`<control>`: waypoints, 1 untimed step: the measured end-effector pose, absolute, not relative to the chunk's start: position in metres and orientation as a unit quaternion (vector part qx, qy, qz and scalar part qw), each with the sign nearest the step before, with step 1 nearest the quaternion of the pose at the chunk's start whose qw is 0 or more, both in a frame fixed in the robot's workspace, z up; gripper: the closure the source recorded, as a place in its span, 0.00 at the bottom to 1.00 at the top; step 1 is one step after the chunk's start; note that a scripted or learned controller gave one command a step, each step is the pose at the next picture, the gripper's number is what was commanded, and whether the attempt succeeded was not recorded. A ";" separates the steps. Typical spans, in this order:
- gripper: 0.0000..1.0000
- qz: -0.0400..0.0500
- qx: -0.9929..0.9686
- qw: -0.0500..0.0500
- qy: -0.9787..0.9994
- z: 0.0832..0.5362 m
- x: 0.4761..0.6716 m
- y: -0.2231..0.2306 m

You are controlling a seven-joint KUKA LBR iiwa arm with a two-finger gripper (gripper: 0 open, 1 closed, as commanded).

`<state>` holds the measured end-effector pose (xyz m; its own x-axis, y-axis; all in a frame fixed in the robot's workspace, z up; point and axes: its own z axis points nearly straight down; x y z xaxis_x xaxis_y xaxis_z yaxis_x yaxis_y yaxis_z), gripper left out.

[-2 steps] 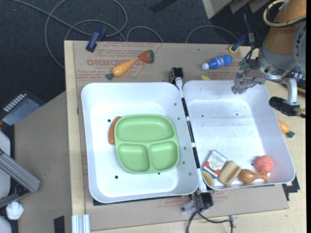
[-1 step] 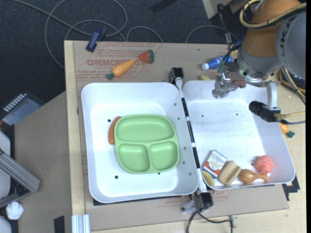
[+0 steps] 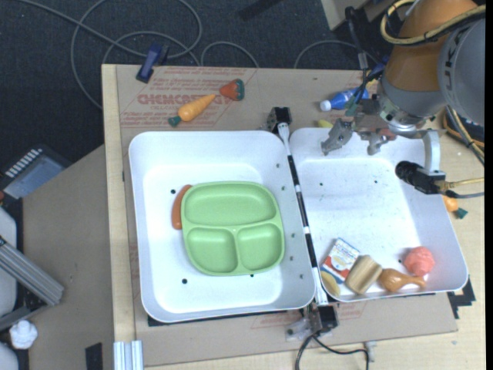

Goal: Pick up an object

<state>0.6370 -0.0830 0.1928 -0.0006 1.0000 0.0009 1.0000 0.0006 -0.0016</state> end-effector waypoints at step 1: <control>0.00 0.001 -0.707 0.001 -0.707 0.119 0.631 -0.092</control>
<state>0.6309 -0.0920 0.1190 0.0005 1.0000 0.0003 1.0000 -0.0005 -0.0024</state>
